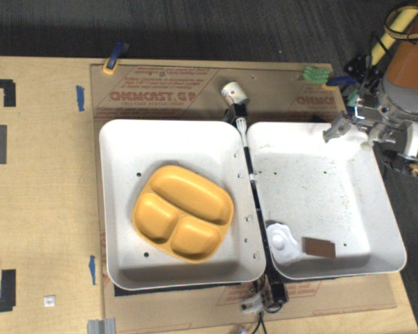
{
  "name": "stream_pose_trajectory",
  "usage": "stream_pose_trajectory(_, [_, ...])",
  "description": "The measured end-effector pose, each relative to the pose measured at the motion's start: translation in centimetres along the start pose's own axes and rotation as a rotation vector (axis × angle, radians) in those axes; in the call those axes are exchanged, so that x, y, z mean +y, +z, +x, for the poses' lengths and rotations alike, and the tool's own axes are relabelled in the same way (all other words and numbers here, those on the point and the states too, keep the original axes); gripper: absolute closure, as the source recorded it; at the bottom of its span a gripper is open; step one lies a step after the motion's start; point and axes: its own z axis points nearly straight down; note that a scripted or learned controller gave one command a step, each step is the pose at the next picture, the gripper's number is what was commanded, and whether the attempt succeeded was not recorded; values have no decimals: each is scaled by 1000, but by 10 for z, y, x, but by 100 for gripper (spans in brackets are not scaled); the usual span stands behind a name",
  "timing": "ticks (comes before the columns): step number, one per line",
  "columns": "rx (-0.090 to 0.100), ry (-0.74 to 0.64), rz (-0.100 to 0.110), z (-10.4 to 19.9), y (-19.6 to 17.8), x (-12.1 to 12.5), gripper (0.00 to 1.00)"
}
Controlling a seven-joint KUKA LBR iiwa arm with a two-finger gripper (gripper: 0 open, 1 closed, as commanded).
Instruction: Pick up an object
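Note:
A yellow divided plate (183, 212) lies in the middle of the left bin (118, 145). In the right bin (376, 186), a small white object (280, 242) sits at the near left corner, and a flat brown block (318, 247) lies just to its right. My gripper (343, 128) hangs over the far right corner of the right bin, well away from all three objects, with the orange-banded arm (407, 68) rising behind it. I see nothing held in the gripper.
The bins sit on a brown cardboard sheet (195, 92) held by a blue-yellow clamp (114, 59) and a green clamp (317, 75). A white-headed fixture (232, 93) stands at the far end of the divider between the bins. Cables cluster at the upper right.

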Motion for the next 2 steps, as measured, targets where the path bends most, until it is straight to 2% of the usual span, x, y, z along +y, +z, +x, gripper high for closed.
stream_pose_trajectory(1, [8, 228, 8, 7, 85, -45, 0])
stream_pose_trajectory(2, [15, 101, 8, 12, 85, -17, 0])
